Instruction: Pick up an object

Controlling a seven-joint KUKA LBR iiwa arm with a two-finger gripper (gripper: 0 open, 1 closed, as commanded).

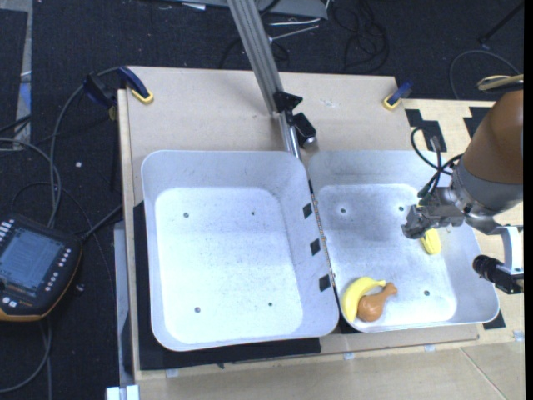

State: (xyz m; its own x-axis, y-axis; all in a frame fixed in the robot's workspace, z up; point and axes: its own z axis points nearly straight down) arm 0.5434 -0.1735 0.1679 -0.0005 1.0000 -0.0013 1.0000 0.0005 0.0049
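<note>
No legible writing is visible. Right bin (358, 198): gripper (419, 227) low inside; finger state cannot be determined. Small yellow object (430, 242) lies just beside it. Yellow banana (360, 290) touches orange-brown drumstick (372, 303) near front rim.

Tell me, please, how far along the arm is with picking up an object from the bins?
Nothing looks lifted yet. The banana and the orange-brown piece beside it lie on the floor of the right bin. In hand: the end effector is down in that bin, right by a small yellow object. I cannot tell whether it grips it. Left: securing an object and raising it clear.
</note>
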